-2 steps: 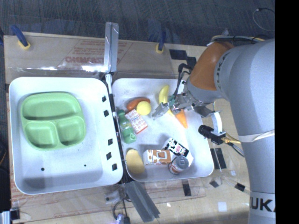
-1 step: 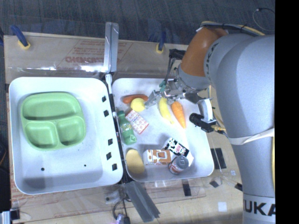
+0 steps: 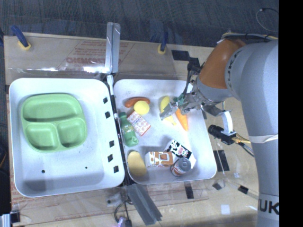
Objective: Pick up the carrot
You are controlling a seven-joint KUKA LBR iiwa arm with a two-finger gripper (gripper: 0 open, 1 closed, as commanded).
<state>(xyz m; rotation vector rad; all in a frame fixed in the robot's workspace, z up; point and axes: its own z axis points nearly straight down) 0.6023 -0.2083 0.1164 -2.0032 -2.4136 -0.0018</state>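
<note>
The carrot [image 3: 182, 119] is a short orange cone in the right bin [image 3: 201, 171], near its right wall. My gripper [image 3: 175, 109] comes in from the right and sits at the carrot's upper end. One grey finger [image 3: 167, 113] lies along the carrot's left side, and the carrot's top is pinched between the fingers. Its tip points down toward the bin's front. I cannot tell whether it still touches the floor.
The right bin also holds a red-orange sausage [image 3: 137, 100], a lemon [image 3: 141, 108], a yellow fruit [image 3: 164, 102], a green bottle [image 3: 128, 129], a patterned packet [image 3: 139, 123], cartons [image 3: 158, 159], a can [image 3: 182, 165] and a yellow lump [image 3: 136, 162]. A green divided plate [image 3: 53, 122] lies in the left bin [image 3: 19, 174].
</note>
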